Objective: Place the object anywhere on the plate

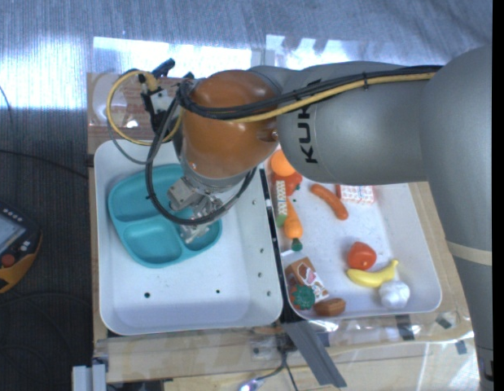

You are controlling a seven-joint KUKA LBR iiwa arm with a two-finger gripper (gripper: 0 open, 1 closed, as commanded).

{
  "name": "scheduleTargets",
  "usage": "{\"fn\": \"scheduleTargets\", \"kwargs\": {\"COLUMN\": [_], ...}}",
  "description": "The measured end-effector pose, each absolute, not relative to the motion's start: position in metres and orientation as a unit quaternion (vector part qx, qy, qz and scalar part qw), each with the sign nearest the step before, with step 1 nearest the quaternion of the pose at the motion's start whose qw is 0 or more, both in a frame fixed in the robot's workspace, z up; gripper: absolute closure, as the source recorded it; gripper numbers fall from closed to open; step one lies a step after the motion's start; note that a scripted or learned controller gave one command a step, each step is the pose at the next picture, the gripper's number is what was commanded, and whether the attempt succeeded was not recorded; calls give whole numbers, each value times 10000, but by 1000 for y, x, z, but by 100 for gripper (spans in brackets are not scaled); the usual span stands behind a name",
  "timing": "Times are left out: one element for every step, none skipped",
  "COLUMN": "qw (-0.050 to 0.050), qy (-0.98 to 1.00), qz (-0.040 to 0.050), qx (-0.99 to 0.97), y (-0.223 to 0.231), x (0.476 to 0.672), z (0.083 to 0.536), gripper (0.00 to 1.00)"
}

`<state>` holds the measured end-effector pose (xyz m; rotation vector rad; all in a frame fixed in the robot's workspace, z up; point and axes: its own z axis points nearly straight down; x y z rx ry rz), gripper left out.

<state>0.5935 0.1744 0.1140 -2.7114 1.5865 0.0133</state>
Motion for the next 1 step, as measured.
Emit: {"fn": "scheduleTargets", "kwargs": {"qw": [-10], "qy": [5058], "qz": [29], "qx": [-8626], "y": [172], "x": [594], "z": [114], "gripper": [0]}}
